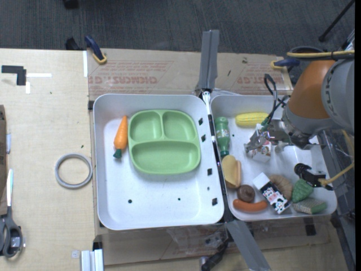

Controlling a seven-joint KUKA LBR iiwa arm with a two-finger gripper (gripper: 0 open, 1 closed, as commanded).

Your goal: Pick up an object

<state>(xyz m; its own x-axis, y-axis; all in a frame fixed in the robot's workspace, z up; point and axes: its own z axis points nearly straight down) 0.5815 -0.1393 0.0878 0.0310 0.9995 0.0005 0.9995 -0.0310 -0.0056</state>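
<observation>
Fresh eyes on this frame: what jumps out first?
The green divided plate in the left bin stands out most, with a toy carrot lying just beside its left edge. Next is the grey arm with its orange band, reaching in from the right so the gripper sits over the right bin. Toy food crowds that bin: a corn cob at the back, a green bottle by the divider, a hot dog at the front.

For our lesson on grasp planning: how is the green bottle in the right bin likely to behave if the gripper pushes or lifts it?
The bottle lies on its side, so a sideways push would probably roll it. It rests along the bin wall, which may stop rolling leftward. It looks like smooth plastic, likely light and somewhat slippery. The gripper hangs to its right.
</observation>
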